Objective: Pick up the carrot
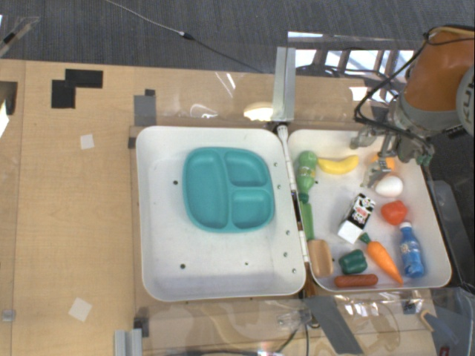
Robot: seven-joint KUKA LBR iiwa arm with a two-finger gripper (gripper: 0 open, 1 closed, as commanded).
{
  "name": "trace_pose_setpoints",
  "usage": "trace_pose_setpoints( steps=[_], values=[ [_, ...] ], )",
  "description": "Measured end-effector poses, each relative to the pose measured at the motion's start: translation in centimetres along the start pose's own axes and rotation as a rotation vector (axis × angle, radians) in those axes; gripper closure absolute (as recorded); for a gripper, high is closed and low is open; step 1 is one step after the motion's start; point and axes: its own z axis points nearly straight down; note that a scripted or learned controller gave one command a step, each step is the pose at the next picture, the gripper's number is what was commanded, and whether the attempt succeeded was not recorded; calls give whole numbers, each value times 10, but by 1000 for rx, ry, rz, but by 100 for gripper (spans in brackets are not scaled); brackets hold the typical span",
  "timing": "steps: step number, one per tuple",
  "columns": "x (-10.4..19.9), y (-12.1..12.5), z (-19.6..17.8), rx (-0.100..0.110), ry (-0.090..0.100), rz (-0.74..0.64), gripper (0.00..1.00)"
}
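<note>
One gripper (pixel 380 165) is all you have to work with, a small metal two-finger tool hanging under the grey arm with the orange band (pixel 438 76) at the upper right of the frame; its tips are too small and cluttered for you to tell whether they are spread or pressed together. It sits over the top edge of the right-hand shallow white bin (pixel 444 273), just beside a white egg-shaped object (pixel 389 186) and near a yellow plastic banana (pixel 338 165). From there your target, the orange tapered plastic carrot (pixel 384 261), lies well apart, almost straight down the frame toward the lower edge of that bin. Its long axis runs diagonally, green-topped thick end at upper left, point at lower right. It is hemmed between a dark green pepper (pixel 353 259) and a blue bottle (pixel 410 251).
</note>
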Motion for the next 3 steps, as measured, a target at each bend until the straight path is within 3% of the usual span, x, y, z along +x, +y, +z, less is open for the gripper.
trace_pose_setpoints(
  steps=[1, 2, 3],
  values=[
    [1, -27, 40, 0, 6, -27, 0],
    [-5, -26, 24, 6, -19, -30, 100],
    [-9, -26, 9, 9, -33, -34, 100]
  ],
)
